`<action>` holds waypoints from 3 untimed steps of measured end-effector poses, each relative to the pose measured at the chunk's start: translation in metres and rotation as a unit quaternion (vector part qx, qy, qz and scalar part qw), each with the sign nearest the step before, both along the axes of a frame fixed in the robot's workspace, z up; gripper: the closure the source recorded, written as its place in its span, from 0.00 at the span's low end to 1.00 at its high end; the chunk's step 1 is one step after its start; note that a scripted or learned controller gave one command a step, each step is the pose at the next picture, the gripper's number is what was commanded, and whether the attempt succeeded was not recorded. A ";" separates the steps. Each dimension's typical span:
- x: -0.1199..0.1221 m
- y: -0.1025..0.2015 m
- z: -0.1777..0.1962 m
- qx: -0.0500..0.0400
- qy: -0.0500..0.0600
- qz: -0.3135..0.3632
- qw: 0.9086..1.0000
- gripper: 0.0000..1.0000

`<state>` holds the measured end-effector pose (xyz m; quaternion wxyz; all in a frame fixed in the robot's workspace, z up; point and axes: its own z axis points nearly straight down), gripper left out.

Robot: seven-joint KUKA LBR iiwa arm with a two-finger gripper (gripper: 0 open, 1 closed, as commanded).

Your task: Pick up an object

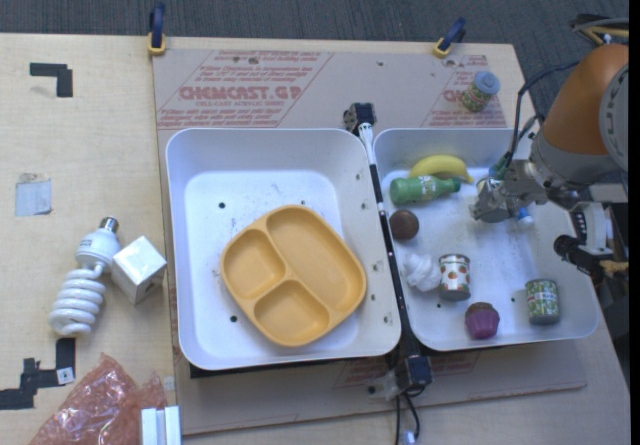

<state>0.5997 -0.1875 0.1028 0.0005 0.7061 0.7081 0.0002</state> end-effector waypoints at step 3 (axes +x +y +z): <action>0.033 0.007 0.102 -0.001 0.000 0.000 1.000 1.00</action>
